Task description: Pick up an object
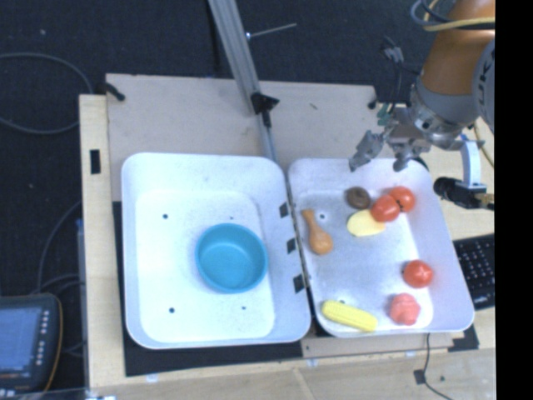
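Observation:
My gripper (381, 158) hangs over the back edge of the right bin (333, 188), fingers spread open with nothing between them. Just below it lie a brown round piece (358, 197), two red tomatoes (385, 208) (403, 197) touching each other, and a pale yellow piece (365, 223). A tan gourd-shaped piece (316, 233) lies near the bin's left wall. Toward the front sit a red tomato (417, 272), a pink-red fruit (404, 308) and a yellow corn cob (349, 315).
The left bin (150, 182) holds a blue bowl (231, 257). A slanted metal pole (241, 57) rises behind the bins. A keyboard (476, 269) lies right of the right bin, and a screen (25, 340) sits at the lower left.

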Tool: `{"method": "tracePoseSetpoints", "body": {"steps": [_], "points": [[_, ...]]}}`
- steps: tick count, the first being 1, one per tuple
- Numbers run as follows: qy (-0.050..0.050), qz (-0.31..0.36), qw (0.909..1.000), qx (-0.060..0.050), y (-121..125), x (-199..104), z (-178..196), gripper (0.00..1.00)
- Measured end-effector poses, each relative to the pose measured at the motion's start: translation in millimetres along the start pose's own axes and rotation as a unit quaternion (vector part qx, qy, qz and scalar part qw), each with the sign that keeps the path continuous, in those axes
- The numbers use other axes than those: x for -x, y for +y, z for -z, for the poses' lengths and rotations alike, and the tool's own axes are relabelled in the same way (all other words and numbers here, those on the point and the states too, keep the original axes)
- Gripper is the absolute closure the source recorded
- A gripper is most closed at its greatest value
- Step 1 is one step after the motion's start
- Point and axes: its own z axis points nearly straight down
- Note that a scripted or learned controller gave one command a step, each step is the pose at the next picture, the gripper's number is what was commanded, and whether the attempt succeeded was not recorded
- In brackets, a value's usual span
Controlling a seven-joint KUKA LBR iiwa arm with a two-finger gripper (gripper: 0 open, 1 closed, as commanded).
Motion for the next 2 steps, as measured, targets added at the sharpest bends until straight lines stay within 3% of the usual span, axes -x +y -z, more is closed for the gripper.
{"method": "tracePoseSetpoints", "body": {"steps": [2], "points": [[-0.001,-0.001,1.0,0.0,12.8,17.0,-106.8,0.0]]}}
